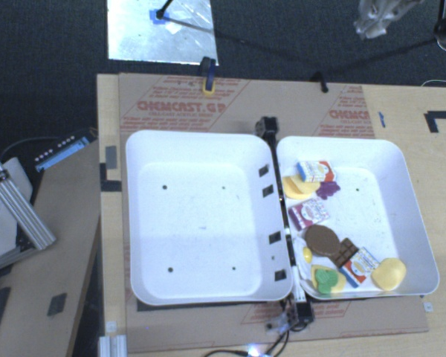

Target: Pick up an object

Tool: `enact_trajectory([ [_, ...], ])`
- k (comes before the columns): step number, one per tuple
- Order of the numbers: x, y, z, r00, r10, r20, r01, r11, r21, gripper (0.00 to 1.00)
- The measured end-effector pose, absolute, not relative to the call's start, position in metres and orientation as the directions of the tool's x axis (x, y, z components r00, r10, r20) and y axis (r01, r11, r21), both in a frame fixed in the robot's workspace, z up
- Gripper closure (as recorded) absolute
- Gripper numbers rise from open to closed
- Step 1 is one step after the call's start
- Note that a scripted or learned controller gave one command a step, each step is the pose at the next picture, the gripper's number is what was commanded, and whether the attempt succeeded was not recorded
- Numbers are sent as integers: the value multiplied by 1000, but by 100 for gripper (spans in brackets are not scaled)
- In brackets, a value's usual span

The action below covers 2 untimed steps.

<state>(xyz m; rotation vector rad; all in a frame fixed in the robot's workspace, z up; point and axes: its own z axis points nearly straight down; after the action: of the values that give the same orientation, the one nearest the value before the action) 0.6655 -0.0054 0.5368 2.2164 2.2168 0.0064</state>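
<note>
Objects: a small pile is lying along the left side of the right bin (401, 199), including a brown disc (321, 239), a yellow lump (389, 274), a green piece (326, 280) and a purple piece (328, 190).
Left bin (145, 199): sitting beside it, walls touching.
Gripper (377, 10): hanging at the top right, well apart from the bins, holding nothing; whether it is spread or closed is too blurred to tell.
</note>
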Motion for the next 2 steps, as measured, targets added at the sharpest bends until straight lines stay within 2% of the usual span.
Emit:
enact_trajectory([
  [2,667,-214,535,9,1000,-5,1000,-9,3,100],
])
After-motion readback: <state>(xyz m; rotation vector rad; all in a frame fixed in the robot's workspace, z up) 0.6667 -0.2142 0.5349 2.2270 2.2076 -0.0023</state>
